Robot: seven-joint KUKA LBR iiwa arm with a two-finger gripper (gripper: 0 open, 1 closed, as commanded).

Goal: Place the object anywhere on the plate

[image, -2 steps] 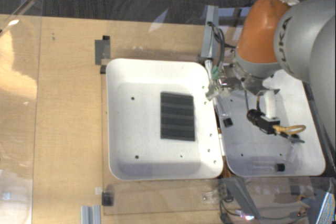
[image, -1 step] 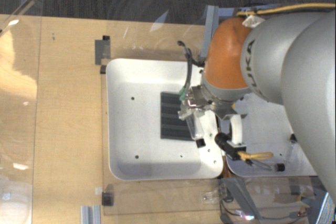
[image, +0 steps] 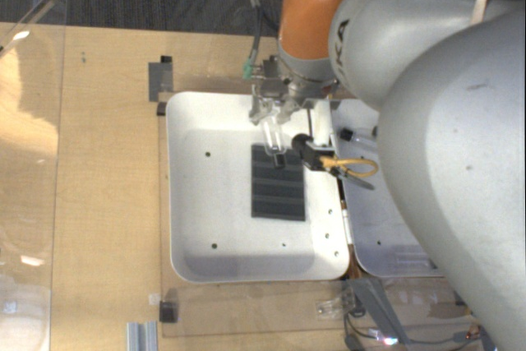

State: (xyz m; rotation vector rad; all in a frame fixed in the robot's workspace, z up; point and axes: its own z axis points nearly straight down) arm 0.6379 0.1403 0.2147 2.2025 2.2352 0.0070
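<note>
My gripper (image: 274, 140) hangs over the far end of the dark ribbed plate (image: 278, 182), fingers slightly spread, pinching nothing. The plate's long axis runs near-to-far, by the left bin's (image: 197, 259) right wall.

Legible markings: one | Item: dark lettering, partly visible, reading roughly "KA", apparently the tail of a brand name | Location: grey arm housing (image: 427, 37), just beside the orange band (image: 316, 0), running vertically in the camera view | Remainder of word: cut off by the curve of the casing | Other text, numbers, signs: none readable
</note>
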